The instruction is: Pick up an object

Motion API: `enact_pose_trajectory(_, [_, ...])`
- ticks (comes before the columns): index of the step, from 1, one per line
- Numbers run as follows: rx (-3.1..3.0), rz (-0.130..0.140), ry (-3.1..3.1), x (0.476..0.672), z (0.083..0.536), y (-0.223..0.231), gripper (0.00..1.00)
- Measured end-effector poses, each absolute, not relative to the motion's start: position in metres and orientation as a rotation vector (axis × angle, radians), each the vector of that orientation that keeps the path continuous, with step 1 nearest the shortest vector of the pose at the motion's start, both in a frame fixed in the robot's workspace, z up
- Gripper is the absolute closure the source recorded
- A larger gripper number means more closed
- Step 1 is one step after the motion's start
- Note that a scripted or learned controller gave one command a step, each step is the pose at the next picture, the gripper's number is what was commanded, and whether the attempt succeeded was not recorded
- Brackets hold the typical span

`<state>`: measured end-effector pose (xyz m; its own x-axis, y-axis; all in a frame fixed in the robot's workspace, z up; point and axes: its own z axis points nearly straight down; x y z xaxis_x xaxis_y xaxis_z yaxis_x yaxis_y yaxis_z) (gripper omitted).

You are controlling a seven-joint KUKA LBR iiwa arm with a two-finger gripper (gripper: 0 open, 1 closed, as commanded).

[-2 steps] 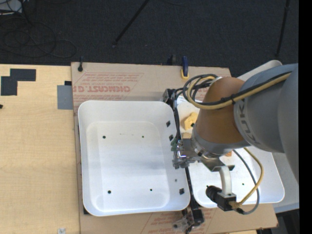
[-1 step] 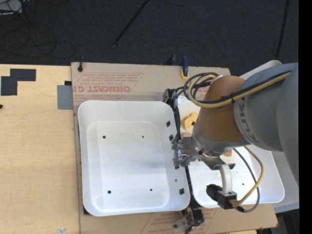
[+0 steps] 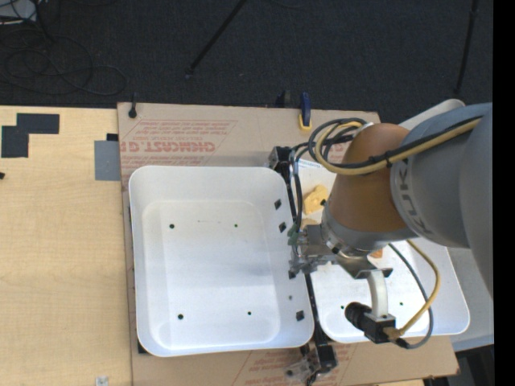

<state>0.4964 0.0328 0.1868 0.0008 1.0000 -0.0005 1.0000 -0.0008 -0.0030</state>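
Grey arm (image 3: 434, 175) with orange band (image 3: 366, 179) reaching in from right, bulking over right bin (image 3: 451, 312) and hiding most of its floor. Left bin (image 3: 209, 256) large, white, bare floor with a few small dark holes. Both bins on cardboard sheet (image 3: 185, 139) over pale wooden bench (image 3: 56, 256). Gripper (image 3: 302, 252) low at right bin's left wall, close to the divide between bins; cannot tell its state, hidden under wrist. Yellow object (image 3: 315, 197) peeking out at far-left part of right bin, just beside the wrist, partly covered; likely the pick target, identity unclear. Small orange bit (image 3: 375, 253) under the wrist, too small to name. Black fitting (image 3: 366, 322) on cable near right bin's near edge. Step judged as reach or descent into right bin, no grasp confirmed. Next move calls for settling over the yellow object, closing on it, then lifting clear of bin wall.
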Motion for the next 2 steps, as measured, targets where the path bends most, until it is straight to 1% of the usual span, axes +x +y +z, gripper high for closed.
enact_pose_trajectory(1, [-2.221, 0.006, -2.216, 0.491, 0.187, 0.032, 1.0])
enact_pose_trajectory(2, [-2.225, 0.007, -2.21, 0.474, 0.187, 0.034, 1.0])
